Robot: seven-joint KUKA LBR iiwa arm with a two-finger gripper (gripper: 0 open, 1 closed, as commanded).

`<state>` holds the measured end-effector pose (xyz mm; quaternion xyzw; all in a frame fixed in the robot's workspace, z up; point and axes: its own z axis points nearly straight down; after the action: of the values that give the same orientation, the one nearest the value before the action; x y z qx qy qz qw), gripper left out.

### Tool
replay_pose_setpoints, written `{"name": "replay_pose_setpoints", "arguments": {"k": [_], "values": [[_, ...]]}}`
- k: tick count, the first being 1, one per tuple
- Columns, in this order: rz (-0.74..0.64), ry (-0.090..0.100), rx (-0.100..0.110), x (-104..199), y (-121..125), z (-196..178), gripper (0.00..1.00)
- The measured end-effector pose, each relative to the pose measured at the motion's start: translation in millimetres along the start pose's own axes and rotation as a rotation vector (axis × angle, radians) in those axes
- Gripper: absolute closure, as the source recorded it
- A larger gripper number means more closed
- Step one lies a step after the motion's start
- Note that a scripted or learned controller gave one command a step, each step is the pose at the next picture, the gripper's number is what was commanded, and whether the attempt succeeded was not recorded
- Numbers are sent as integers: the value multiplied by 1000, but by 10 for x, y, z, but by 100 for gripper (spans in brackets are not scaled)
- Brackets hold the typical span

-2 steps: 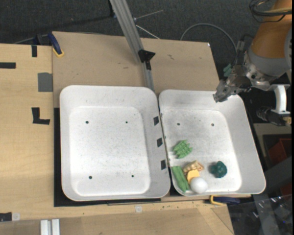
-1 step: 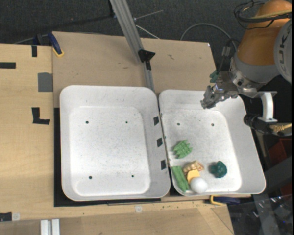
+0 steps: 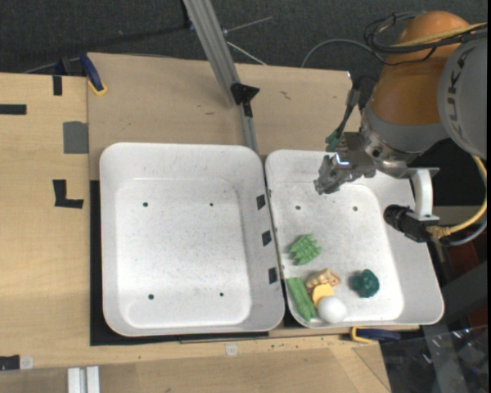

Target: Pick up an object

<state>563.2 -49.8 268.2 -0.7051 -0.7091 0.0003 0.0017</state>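
Above the far part of the right bin, near its 12 o'clock edge, the gripper hangs with its dark fingers pointing down and to the left; nothing shows between them, and from this slant I cannot tell how far apart they stand. Behind the gripper the grey wrist rises to the orange band and the arm leaves toward 3 o'clock. The pickable things all lie in the same bin, well apart from the gripper, toward 6 o'clock of it: a ridged green piece nearest, then a small tan and yellow toy, a white ball touching or just beside that toy, a long light-green piece against the bin's left wall, and a dark teal lump toward 5 o'clock. The left bin sits alongside at 9 o'clock. Judging by this, the task is at its start: no object is grasped or lifted, and what is left is to travel over 1 of the 5 things, descend, close on it and raise it.
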Motion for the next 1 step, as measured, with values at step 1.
{"name": "replay_pose_setpoints", "arguments": {"k": [1], "values": [[1,-1,2,388,-245,172,100]]}}
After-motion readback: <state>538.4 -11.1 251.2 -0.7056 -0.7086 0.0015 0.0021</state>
